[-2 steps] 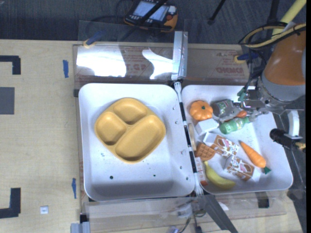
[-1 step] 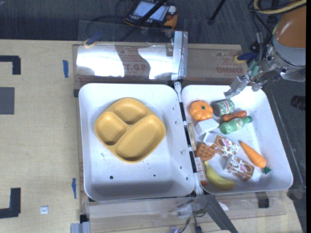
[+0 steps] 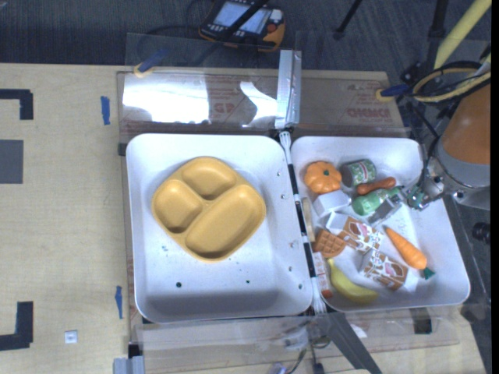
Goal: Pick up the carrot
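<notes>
Carrot (image 3: 406,248) lies in right bin (image 3: 452,265), just below gripper (image 3: 418,197); gripper's grip state cannot be told; no label text legible

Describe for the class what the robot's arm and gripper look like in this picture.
The arm enters from the right: a rounded grey body with a broad orange band. Its gripper is small, of silvery metal with dark parts. Yellow and black cables loop behind the arm.
</notes>
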`<action>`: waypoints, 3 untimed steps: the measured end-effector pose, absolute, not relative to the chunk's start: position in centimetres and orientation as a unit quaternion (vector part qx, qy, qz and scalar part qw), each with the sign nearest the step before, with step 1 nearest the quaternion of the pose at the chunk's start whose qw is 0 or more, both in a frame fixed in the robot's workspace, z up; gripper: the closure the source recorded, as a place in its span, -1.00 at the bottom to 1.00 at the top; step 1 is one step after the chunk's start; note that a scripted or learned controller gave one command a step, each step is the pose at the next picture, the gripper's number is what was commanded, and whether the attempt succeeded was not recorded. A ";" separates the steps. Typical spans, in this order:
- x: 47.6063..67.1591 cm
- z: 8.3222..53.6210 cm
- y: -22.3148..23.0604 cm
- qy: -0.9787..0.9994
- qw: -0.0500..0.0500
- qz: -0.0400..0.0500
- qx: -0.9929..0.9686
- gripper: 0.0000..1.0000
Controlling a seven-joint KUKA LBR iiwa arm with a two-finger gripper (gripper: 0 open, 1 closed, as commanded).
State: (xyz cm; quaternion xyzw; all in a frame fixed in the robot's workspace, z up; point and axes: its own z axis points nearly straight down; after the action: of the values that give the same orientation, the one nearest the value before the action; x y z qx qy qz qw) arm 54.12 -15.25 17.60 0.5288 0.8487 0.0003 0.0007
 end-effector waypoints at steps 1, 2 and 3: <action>50.3 9.0 -17.0 0.891 0.006 0.003 0.454 -1.00; 48.5 8.9 -20.3 0.850 0.004 0.003 0.527 -1.00; 48.6 9.8 -20.4 0.849 0.006 0.003 0.528 1.00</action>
State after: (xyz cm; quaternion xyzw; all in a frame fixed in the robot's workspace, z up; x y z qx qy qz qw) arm 48.57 -20.40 9.81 0.5285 0.8489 0.0033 0.0057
